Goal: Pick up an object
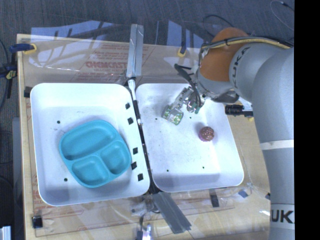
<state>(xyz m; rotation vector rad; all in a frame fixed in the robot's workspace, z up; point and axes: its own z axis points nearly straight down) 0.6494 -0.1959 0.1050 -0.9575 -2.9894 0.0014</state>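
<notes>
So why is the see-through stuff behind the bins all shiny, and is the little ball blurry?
In the camera view, the clear sheet behind the bins catches the light and gives pale glare streaks; the small reddish ball in the right bin looks a bit soft, too small for detail; the blue tray in the left bin is evenly lit, casting only a faint shadow.

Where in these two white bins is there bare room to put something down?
Right bin: bare floor along its near edge, below the reddish ball. Left bin: a bare strip behind the blue tray. Crowded around the gripper, at the right bin's far side.
</notes>
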